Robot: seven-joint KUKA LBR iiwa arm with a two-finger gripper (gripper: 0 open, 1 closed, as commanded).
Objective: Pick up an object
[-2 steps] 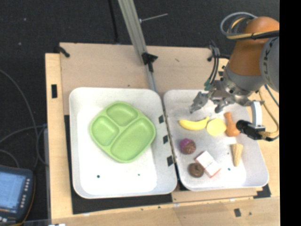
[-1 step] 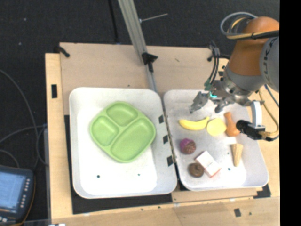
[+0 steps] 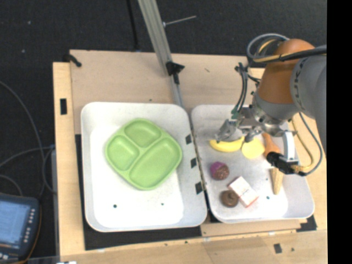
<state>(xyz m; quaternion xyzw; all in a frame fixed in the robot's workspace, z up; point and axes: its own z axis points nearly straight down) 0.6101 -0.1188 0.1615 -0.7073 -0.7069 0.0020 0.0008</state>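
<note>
End effector (image 3: 235,131), grip state unclear, over one banana (image 3: 226,145); one green plate (image 3: 144,153).

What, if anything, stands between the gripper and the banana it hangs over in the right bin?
Nothing visible does. The gripper is low over the right bin, right at the banana, with no object between them. The purple ball and the small box lie nearer the camera, apart from the banana.
</note>
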